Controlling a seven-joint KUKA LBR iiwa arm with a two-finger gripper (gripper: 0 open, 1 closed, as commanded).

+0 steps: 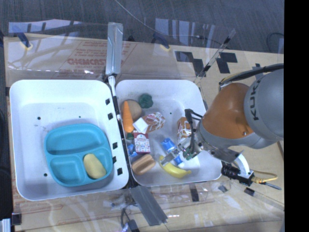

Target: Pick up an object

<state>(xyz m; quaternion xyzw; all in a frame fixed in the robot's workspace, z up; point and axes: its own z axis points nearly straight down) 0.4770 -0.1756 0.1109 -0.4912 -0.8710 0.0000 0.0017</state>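
Reaching in from the right of the frame, gripper [177, 154] low in the lower right of the right bin [203, 94], just above the banana [176, 170] and touching or nearly touching a small blue packet [168, 144]. Cannot tell whether open or closed; too blurred and tangled with clutter. Probably aiming at the banana or the packet. Best done by descending straight, centring over one item only, keeping clear of the bread roll [143, 163] and bin wall, closing firmly before lifting slowly.

Arm [251, 115] cut off at right edge; gripper [179, 154] fingers too small/blurred to read, hiding part of banana [175, 170].
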